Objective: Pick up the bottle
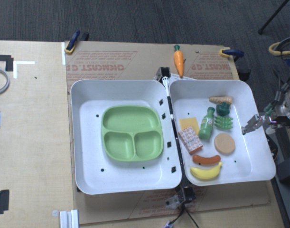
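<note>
The green bottle (207, 124) with a pale label lies tilted in the right bin (244, 167). The gripper (253, 124) hovers over that bin's right rim, empty; jaw opening unclear.

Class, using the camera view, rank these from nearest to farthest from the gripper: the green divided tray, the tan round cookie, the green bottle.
Measured from the gripper at the right bin's right edge:
1. Tan round cookie, right bin, closest to the gripper.
2. Green bottle, middle of the right bin.
3. Green divided tray, left bin.
</note>
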